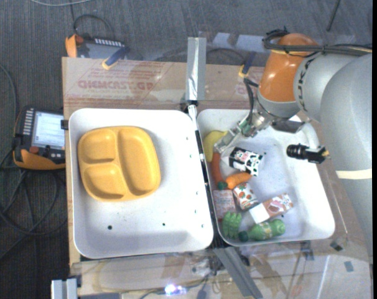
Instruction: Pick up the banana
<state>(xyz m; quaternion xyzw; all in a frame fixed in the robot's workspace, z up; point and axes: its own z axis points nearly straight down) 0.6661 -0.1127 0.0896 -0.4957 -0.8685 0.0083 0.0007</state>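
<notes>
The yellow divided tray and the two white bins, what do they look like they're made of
Yellow divided tray: probably moulded plastic, matte to slightly satin, judging by its rounded compartments and soft highlights. Left white bin and right white bin: likely thin formed plastic, smooth with a mild sheen and rounded corners; painted metal can't be ruled out.

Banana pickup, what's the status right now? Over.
Gripper down in right bin, at the banana. Banana lying at bin's upper-left corner, no grasp visible. Black-and-white carton and carrot crowd close beside it.
</notes>
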